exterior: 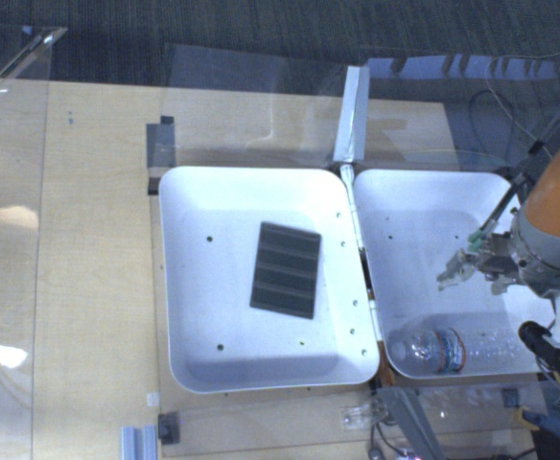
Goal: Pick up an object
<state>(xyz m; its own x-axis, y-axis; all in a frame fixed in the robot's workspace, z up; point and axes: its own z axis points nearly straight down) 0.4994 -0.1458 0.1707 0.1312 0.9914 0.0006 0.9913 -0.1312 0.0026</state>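
Nearby, pincer [455,268] state unclear, clear bottle [431,349] label unreadable, dark ribbed pad [286,269]

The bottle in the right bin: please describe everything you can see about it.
The bottle is clear plastic, see-through, with a dark label band around its middle. It lies on its side along the near wall of the right bin, its long axis running roughly left to right. Its rounded end points left, toward the corner near the left bin. Which end bears the cap cannot be told. It rests on the bin floor. The gripper is above it in the view, apart from it.
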